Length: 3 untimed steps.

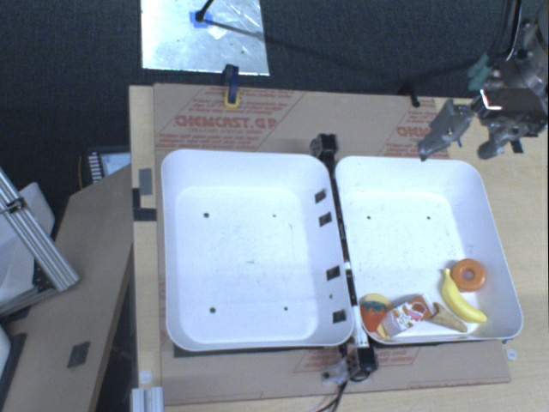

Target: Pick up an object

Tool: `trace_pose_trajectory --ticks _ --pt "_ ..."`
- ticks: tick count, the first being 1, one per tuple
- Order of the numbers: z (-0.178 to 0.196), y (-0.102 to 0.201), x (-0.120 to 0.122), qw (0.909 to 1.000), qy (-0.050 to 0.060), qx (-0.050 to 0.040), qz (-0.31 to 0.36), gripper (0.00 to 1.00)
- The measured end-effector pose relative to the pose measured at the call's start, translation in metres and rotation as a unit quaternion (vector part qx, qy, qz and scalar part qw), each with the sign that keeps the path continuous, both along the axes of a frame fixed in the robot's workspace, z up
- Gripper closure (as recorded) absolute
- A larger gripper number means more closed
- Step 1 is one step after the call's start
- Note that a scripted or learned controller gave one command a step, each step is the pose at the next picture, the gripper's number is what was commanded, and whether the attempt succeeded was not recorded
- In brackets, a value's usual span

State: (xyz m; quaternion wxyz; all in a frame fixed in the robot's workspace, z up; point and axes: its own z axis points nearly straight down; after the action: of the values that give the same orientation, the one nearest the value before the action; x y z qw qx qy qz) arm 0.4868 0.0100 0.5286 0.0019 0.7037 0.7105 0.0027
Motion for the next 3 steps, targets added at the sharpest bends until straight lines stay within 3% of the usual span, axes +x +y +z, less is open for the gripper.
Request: trace_pose_trajectory --ticks 3 --pt "0.006 0.195 -0.001 1.0 0.002 0.0008 0.001 0.0"
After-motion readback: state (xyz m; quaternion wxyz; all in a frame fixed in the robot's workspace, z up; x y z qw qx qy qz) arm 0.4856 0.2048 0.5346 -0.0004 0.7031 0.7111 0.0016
